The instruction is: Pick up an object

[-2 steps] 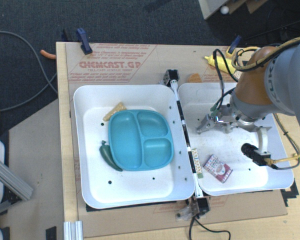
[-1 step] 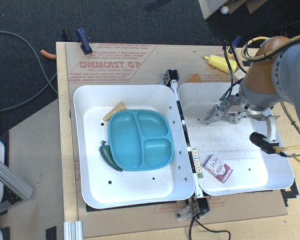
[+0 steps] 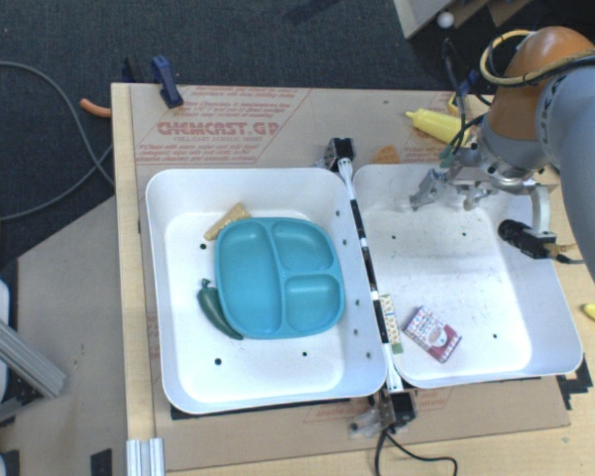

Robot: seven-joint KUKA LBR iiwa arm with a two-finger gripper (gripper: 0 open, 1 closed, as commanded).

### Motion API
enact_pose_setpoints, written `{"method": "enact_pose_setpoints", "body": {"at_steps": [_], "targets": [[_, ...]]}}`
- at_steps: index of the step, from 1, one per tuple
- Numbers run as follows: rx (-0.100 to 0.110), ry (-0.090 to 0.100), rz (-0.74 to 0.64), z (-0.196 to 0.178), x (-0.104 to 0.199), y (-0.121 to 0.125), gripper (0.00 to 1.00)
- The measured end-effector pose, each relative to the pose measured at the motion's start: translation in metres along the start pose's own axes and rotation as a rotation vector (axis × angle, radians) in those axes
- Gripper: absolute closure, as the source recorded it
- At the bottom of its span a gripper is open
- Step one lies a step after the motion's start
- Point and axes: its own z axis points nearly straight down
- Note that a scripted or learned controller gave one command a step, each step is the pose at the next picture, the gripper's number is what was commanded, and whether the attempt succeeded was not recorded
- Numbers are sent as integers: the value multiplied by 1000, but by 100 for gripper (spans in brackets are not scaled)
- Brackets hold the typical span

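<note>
Since the gripper (image 3: 444,188) hangs over the far end of the right bin (image 3: 535,360), w/ the only loose item in that bin lying well apart from it near the front rim, the main risk is a grab on nothing: fingers coming down on bare white floor. That item is a small red-and-white packet (image 3: 432,333), flat, lying askew near the divider side of the right bin. Being flat and thin, it probably gives the fingers little to bite on; a descent that's slightly off could just push it along the floor or pin it against the bin wall instead of lifting it.

Other candidates sit in the left bin (image 3: 169,365): a teal divided plate (image 3: 278,276) in the middle, a tan stick-like piece (image 3: 227,221) touching the plate's far-left corner, and a dark green thing (image 3: 216,310), maybe a pepper, tucked partly under the plate's left edge. The plate looks too wide for a 2-finger grasp, and the green thing is half hidden, so both look like poor picks.

Fingers: the metal tips seem spread apart, i.e. released, w/ nothing between them and nothing touching, though they're small and a bit blurred, so how wide is hard to say
</note>
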Motion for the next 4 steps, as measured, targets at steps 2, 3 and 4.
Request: {"method": "enact_pose_setpoints", "body": {"at_steps": [2,3,4], "targets": [[2,1,3,14,60,-69,0],[0,0,2,14,52,-57,0],[0,0,1,14,48,-45,0]]}}
